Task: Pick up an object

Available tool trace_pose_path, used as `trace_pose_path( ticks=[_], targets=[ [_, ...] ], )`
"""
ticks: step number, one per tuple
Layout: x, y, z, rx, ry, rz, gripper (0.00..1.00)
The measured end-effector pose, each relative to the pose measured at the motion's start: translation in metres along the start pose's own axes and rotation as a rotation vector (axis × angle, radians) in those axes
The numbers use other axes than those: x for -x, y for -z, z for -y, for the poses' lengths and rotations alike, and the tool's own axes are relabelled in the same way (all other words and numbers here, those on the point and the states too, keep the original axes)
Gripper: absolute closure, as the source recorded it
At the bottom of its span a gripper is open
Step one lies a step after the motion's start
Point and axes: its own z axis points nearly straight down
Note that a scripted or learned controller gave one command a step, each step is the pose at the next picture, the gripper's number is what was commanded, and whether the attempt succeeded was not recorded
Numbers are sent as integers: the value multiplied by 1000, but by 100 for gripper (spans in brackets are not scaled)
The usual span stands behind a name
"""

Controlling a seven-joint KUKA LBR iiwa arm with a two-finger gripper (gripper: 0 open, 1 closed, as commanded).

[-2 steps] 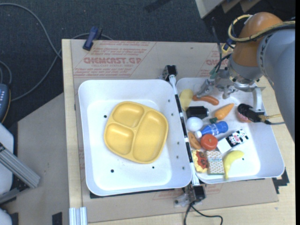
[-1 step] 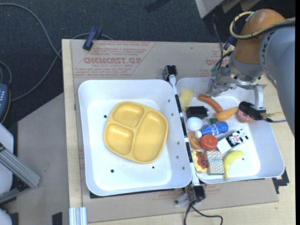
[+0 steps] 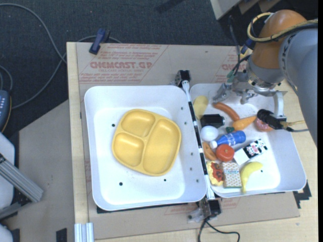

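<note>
My gripper [image 3: 233, 94] hangs over the back of the right bin [image 3: 287, 178], just above an orange-red sausage [image 3: 226, 110]. Its fingers stand open with nothing between them. Below the sausage lie a carrot [image 3: 244, 122], a black block [image 3: 212, 119], a white ball [image 3: 208, 133] and a blue bottle [image 3: 231, 138] with a red cap [image 3: 225, 153]. Closer to the front are a cow-patterned piece [image 3: 255, 148], a banana [image 3: 250, 171], a small patterned box [image 3: 231, 177] and a red fruit piece [image 3: 217, 171]. A pale yellow fruit [image 3: 201, 105] rests at the bin's back left.
The left bin [image 3: 96, 135] holds a yellow divided plate [image 3: 146, 141]. A black clamp [image 3: 182, 77] sits at the back where the two bins meet. A blue clip [image 3: 98, 41] lies on the board's far left corner.
</note>
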Motion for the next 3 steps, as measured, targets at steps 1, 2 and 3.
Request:
trace_pose_path(
  ticks=[1,2,3],
  targets=[
    [-17,-25,3,-12,-1,-2,0],
    [-17,-15,2,-9,0,-1,100],
    [-71,76,25,-7,0,-2,100]
  ],
)
